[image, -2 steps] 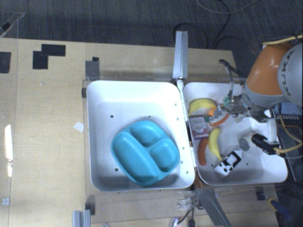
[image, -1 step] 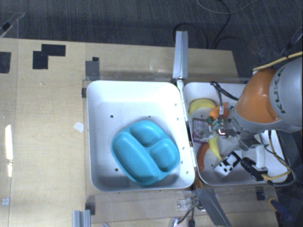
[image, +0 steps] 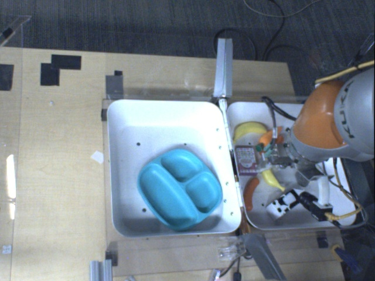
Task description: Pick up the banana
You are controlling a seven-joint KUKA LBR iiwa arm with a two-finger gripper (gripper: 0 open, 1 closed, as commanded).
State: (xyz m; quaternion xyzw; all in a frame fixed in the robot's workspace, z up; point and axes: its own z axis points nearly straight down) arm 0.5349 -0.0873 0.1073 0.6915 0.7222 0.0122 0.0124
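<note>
In the right bin (image: 258, 222), a curved yellow piece that looks like the banana (image: 248, 130) lies at the far left corner. A smaller yellow piece (image: 271, 178) lies mid-bin, and I cannot tell what it is. My gripper (image: 283, 161) hangs low over the middle of the right bin, under the orange-banded wrist (image: 316, 127). It is just right of and above the small yellow piece, and right of and nearer than the curved one. The arm's body covers the gripper tip.
The left bin (image: 126, 127) holds a blue divided plate (image: 179, 187). Crowding the right bin are a dark red packet (image: 245, 158), an orange carrot-like piece (image: 266, 138), a reddish sausage shape (image: 251, 193) and a white-and-black object (image: 282, 204). A metal divider post (image: 223, 69) stands behind the bins.
</note>
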